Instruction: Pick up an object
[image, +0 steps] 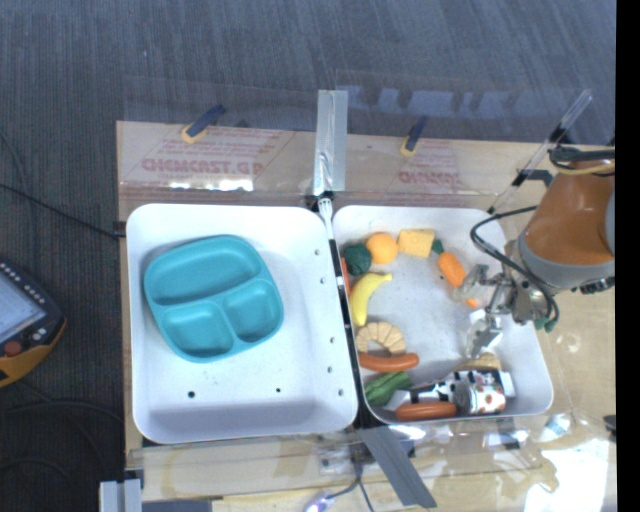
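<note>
The gripper (487, 330) hung low in the right bin (530, 390) — the black-and-white toy (478, 390) lay just at its six o'clock; its state I couldn't tell.

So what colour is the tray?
Blue-green, a teal; the tray shows in the camera view.

Two shallow white plastic bins (200, 415), one blue tray with three parts (212, 296), one yellow toy banana (368, 294), one round orange fruit (381, 248), two orange toy carrots (452, 267), two red toy sausages (388, 362)
</note>
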